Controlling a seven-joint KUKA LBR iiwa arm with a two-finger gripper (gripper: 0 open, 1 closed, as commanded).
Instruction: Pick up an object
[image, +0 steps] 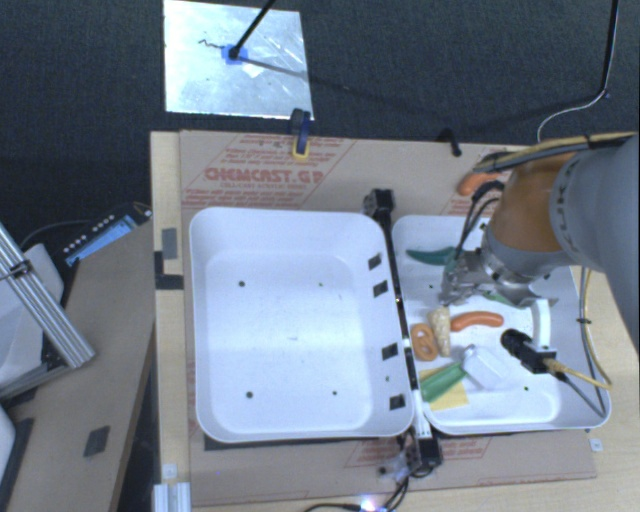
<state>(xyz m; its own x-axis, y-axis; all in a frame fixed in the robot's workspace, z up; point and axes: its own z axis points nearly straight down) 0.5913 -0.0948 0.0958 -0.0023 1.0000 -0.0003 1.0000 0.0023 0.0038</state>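
**Two bins, one hand low over the crowded one**

Camera view: two shallow white bins sit side by side on the worktop (110, 340). Every loose item lies in the right bin (510, 405), next to the left bin (205, 300). The arm (590, 220) reaches in from the right and bends steeply down. That puts the hand (453, 290) in the half of the right bin nearer the divide, seemingly close to the floor. Whether the hand is spread or pressed together I cannot tell, and nothing can be seen pinched in it.

Just below the hand in the picture lie an orange sausage (476, 320) and a cream lump (440, 326), close together. A teal pod (432, 256) lies just above it, toward the far wall. Further down are an orange ring (424, 346), a green piece (441, 380) against a yellow slab (455, 398), and a pale block (487, 366).

The steep pose suits a grab from above, and the sausage or the lump looks the likeliest target. With things packed this tightly, a neighbour could be nudged instead.
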